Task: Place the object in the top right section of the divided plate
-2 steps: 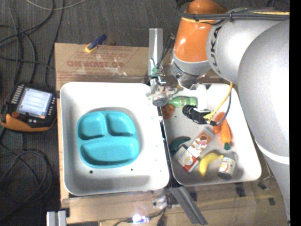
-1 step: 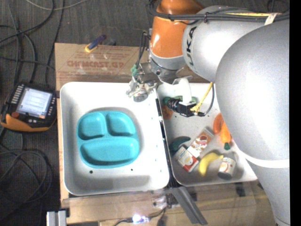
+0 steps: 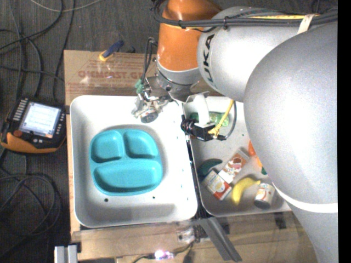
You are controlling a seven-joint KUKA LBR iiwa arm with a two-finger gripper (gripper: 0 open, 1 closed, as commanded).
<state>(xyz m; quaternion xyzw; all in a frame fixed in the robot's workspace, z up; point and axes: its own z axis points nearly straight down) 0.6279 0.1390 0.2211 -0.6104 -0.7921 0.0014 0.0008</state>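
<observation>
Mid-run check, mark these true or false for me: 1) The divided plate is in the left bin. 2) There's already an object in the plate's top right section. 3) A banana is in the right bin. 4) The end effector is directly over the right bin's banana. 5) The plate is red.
1) True. The divided plate lies in the left bin.
2) False. All of the plate's sections look bare.
3) True. The banana lies in the right bin among other small items.
4) False. The end effector hangs over the left bin's upper edge, just above the plate.
5) False. The plate is turquoise blue.
</observation>
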